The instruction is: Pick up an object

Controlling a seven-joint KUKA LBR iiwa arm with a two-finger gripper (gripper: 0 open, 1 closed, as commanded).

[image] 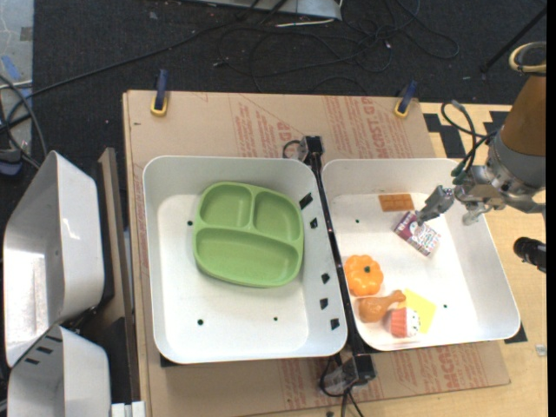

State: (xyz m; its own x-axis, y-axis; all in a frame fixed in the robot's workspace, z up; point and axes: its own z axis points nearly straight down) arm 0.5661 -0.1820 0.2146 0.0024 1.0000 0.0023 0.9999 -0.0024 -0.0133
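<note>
The desk (226, 115) is a brown board carrying two shallow white bins side by side. The left bin (174, 320) holds a green divided plate (249, 234), lying flat near the middle. The right bin (486, 311) has the clutter. The arm (528, 137), grey with an orange band, leans in from the right, and its gripper (427, 219) is down over the upper part of that bin. The fingers are clamped on a small purple-and-white packet (418, 234), which hangs tilted between them. Just beside it, toward the far wall, lies an orange block (396, 201). Nearer the front sit a small orange pumpkin (364, 273), a toy chicken drumstick (380, 306), a yellow wedge (424, 305) and a little pink cupcake (402, 321), bunched close together.
</note>
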